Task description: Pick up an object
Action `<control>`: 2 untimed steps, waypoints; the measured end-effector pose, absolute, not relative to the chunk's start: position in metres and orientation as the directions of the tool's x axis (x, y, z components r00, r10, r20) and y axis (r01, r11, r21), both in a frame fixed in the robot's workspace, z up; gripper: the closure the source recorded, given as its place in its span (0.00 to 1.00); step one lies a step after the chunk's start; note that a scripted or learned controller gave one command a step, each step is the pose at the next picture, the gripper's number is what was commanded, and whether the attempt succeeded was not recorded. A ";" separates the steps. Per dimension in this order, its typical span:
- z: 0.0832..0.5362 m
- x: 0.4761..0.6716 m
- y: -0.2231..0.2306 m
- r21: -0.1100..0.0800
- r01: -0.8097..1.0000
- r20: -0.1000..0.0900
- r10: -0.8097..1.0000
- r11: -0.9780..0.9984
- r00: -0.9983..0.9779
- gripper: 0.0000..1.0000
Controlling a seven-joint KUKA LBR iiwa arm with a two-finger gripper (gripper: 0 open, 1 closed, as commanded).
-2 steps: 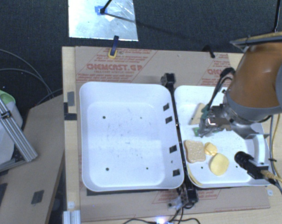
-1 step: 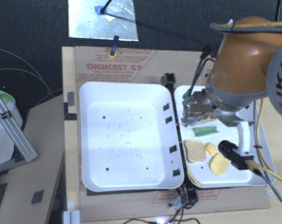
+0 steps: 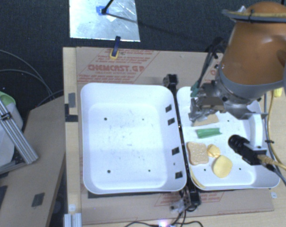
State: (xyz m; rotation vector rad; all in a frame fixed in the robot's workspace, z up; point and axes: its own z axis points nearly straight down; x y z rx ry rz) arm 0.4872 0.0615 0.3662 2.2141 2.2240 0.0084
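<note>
lowering onto the flat tan piece in the right bin

the gripper sits low over the far left corner of the right bin, directly above a flat tan piece that pokes out from under it. from this slant we cannot tell whether the gripper is apart or together, nor whether it touches the piece. we see nothing held.

toward the near edge lie a green strip, a toast slice, a small yellow lump and a yellow round, all close together.

our judgement: the tan piece looks thin, so we want a descent right to the bin floor, centred on it, closing across its narrow side. risks: catching the bin wall just beside it, or nudging the green strip.
</note>
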 end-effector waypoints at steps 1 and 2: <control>0.287 0.487 0.012 -0.003 1.000 -0.001 1.000 -0.003 0.003 1.00; 0.316 0.494 0.055 0.004 1.000 0.002 1.000 0.008 -0.008 1.00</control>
